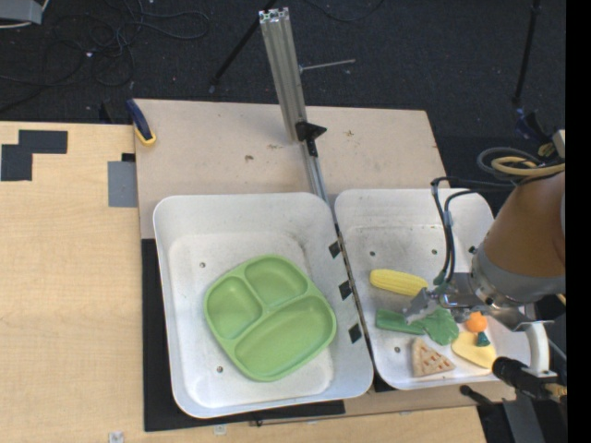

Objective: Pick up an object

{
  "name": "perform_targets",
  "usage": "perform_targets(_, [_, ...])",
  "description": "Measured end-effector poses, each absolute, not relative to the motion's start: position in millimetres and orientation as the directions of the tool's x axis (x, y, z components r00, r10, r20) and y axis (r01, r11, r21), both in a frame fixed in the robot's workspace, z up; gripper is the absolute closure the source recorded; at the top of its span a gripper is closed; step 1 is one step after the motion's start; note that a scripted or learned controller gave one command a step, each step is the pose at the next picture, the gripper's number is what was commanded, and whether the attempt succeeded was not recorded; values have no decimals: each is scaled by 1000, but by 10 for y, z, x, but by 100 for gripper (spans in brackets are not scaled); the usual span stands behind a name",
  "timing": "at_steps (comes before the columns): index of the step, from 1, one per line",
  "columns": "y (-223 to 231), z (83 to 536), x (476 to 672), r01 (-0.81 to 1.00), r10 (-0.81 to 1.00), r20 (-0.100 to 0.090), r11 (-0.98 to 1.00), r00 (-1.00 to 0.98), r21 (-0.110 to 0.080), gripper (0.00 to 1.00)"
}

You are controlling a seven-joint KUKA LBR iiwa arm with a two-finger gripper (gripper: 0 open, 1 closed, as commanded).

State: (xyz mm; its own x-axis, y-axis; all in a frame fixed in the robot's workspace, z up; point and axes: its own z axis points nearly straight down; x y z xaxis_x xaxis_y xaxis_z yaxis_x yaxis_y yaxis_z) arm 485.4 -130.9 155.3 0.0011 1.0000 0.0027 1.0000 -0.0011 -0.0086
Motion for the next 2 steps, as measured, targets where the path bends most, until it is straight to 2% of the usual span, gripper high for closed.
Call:
perform_targets(1, [-1370,1021,4759,1000,1000,3,-1,1,-9,0])
perform_targets(2, [-1380,1147,4770,1000,1000,2,-5,5,-6,100])
